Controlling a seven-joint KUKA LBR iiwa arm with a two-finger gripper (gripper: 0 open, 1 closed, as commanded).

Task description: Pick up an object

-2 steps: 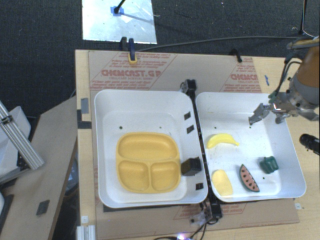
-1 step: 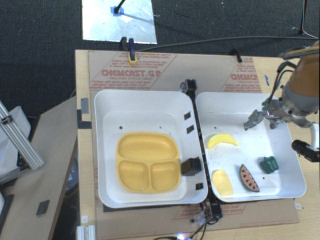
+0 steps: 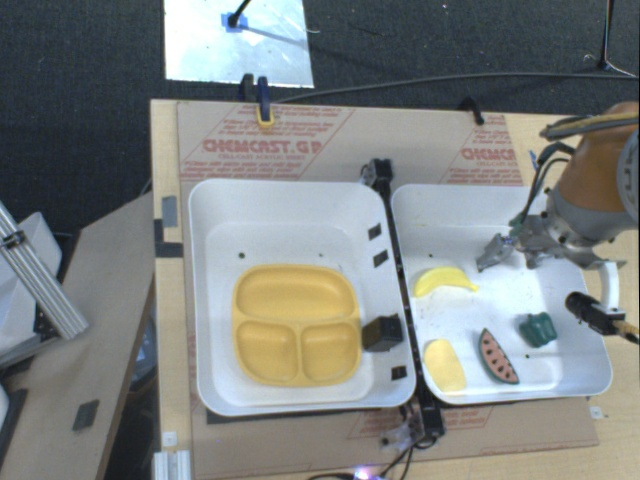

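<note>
A: Since the task named no particular object, why was everything set out the way it was?

B: Farthest from the end effector (image 3: 497,251), in the left bin (image 3: 215,208), lay a yellow divided tray (image 3: 296,323), flat and alone except for a small dark block (image 3: 381,333) at that bin's near wall. I judged the tray too broad to grip, which would explain the arm working over the right bin (image 3: 430,203) instead.

A: And the smaller pieces?

B: They lay loose and well apart in the right bin, so each could be approached singly. A banana (image 3: 444,282) lay just below and beside the end effector, the closest candidate. A pale yellow oval (image 3: 444,364) sat farther below, near the bin's front wall. Beside it was a watermelon slice (image 3: 497,356), red with dark seeds and a green rind. A small green object (image 3: 538,329) rested below the wrist.

A: How did the banana look?

B: Curved, bright yellow, lying flat on the white floor.

A: Were the fingers apart or together?

B: I couldn't tell; nothing was visibly between them.
</note>
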